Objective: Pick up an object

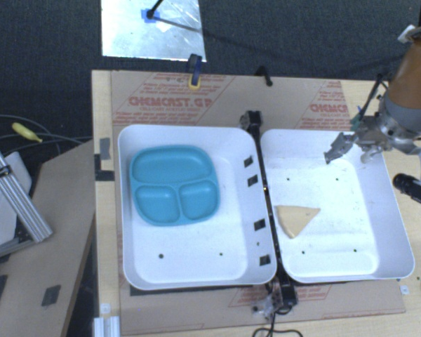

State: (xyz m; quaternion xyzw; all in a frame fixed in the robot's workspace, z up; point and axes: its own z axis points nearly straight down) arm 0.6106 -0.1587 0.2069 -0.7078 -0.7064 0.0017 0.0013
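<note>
- The gripper is seen with fingers spread, nothing pinched between them.
- The tan wedge, below the fingertips, is judged light, flat and stiff; its thin edges are best pinched.

Divided plate in left bin, wedge in right bin, claw above right bin

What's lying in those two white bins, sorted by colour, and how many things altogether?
Blue: 1, the divided plate in the left bin.
Tan: 1, the wedge-shaped piece in the right bin.
Total: 2.
</note>
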